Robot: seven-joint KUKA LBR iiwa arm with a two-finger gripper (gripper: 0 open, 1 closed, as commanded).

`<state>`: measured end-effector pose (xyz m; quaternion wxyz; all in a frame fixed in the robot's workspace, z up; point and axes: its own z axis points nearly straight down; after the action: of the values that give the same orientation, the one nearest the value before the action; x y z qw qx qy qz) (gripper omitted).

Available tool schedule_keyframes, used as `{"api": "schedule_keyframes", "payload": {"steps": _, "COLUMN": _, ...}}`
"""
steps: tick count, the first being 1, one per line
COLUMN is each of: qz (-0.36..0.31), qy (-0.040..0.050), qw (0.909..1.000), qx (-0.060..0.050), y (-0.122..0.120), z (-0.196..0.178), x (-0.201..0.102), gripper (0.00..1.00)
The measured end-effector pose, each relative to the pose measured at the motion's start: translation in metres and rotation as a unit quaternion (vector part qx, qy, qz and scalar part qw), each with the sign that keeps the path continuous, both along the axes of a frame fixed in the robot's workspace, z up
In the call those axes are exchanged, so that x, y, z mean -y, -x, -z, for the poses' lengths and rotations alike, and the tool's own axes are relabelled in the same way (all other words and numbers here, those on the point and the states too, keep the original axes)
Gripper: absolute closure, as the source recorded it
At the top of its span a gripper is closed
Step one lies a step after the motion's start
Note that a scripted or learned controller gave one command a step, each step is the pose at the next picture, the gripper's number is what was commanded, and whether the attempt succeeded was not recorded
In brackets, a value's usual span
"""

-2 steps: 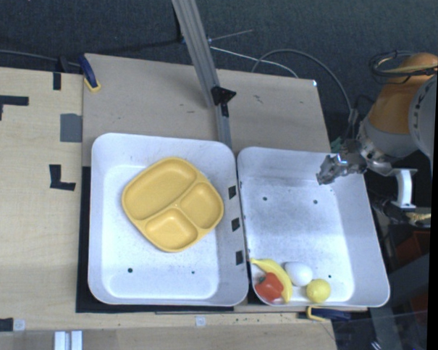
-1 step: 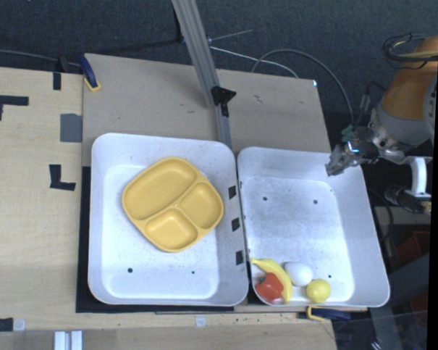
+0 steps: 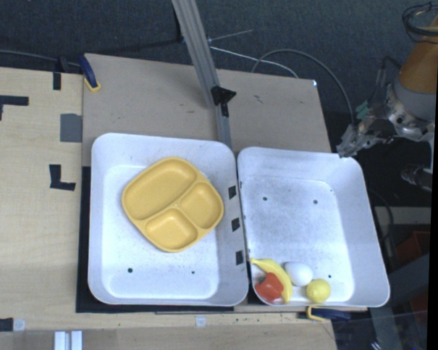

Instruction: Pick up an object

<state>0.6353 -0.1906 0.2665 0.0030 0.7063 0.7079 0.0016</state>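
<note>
In the near corner of the right bin [image 3: 348,205] lie a yellow banana [image 3: 275,270], a red fruit [image 3: 269,287], a white egg-shaped piece [image 3: 298,273] and a small yellow round fruit [image 3: 317,289], all close together. My gripper [image 3: 348,146] hangs at the far right, just beyond the right bin's back right corner, well away from these objects. Nothing shows between its fingers.
A yellow three-compartment plate [image 3: 173,203] rests in the left bin [image 3: 108,224]. A grey metal pole [image 3: 202,54] slants down to the seam between the bins at the back. Cables trail over the bench behind the right bin.
</note>
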Motion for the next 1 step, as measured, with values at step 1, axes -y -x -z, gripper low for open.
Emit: {"api": "schedule_keyframes", "payload": {"steps": 1, "qz": -0.001, "qy": -0.0013, "qw": 1.0000, "qx": -0.005, "y": 0.0119, "z": 0.0154, "x": -0.0482, "gripper": 1.00}}
